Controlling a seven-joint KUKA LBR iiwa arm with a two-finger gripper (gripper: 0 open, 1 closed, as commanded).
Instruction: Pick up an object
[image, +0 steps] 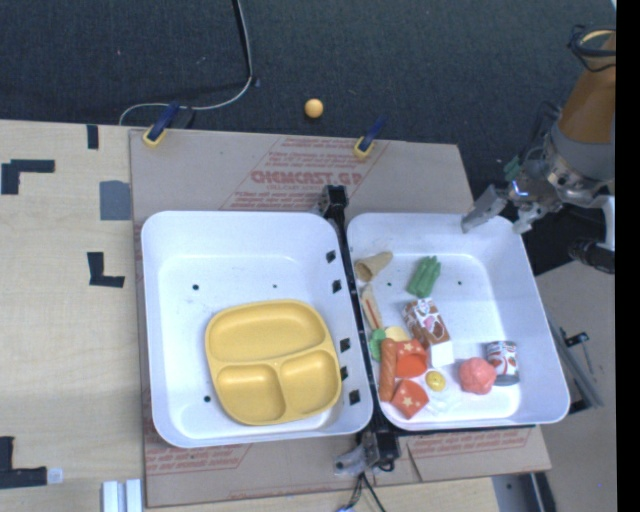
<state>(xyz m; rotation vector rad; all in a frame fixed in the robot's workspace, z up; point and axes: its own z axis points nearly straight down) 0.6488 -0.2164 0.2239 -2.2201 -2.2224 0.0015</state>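
Beside the upper right corner of the right bin (530, 290), just outside its rim, the gripper (497, 212) hangs at the end of the grey arm (575, 150) with its orange band; its two fingers stand apart, one grey finger (480, 212) reaching toward the bin's rim, and nothing lies between them. Every loose thing lies well apart from the gripper, gathered in the lower and left part of that bin. Nearest the bin's top left corner rests a tan cone-shaped piece (373, 265), and to its right a green vegetable-like toy (425, 275) lies tilted. Below the green toy sits a red and white patterned piece (428, 320), touching a white block (441, 353). Along the bin's left wall a long orange-red piece (386, 372) lies lengthwise, with a red block (411, 358) just beside it and a red wedge (409, 398) below. A small yellow piece (435, 380) sits between the wedge and a pink rounded lump (477, 375), and a small can (503, 360) touches the lump near the bin's right wall. Left of this bin, touching it along the shared edge, the left bin (170, 290) holds a yellow divided tray (272, 360) in its lower half.
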